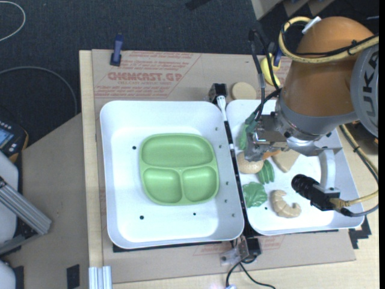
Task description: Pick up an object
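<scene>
Robotics lab, KUKA arm (328,71) w/ cables, two white bins (120,179) on bench, alu framing (24,212)

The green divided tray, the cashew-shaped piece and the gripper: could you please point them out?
green divided tray (178,167): camera view, centre ridge.
cashew-shaped piece (284,203): camera view, middle of curve.
gripper (260,144): camera view, metal tip.

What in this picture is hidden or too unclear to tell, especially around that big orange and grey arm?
- Gripper: the wrist above covers its fingers, so open or shut is unclear, in the camera view.
- Right bin: the arm hides much of its upper floor.
- Tan item under the gripper: partly covered, kind unclear.
- Green divided tray in the left bin: fully visible.
</scene>
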### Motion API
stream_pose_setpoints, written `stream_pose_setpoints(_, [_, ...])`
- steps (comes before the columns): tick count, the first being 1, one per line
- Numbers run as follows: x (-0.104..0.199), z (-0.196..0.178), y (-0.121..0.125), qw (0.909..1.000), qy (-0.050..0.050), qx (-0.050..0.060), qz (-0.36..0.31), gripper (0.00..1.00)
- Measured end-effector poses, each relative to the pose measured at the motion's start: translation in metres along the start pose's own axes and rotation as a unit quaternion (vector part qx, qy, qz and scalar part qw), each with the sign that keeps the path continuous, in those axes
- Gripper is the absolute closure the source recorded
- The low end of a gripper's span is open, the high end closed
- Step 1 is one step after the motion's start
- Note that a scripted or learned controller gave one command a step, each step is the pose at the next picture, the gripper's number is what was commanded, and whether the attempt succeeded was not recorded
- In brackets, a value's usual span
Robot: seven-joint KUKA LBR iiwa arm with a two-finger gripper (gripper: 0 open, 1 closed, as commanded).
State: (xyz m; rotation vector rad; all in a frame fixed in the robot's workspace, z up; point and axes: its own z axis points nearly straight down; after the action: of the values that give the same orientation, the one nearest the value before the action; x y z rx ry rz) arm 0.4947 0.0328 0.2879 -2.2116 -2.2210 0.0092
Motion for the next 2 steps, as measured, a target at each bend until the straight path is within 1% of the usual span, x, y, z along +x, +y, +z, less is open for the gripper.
stream_pose_setpoints(1, [0.054,-0.107,-0.005,0.9999,0.001,-0.010,-0.001,1.00])
stream_pose_setpoints(2, [-0.007,-0.005,0.015,1.0000,-0.001,-0.001,0.005,1.00])
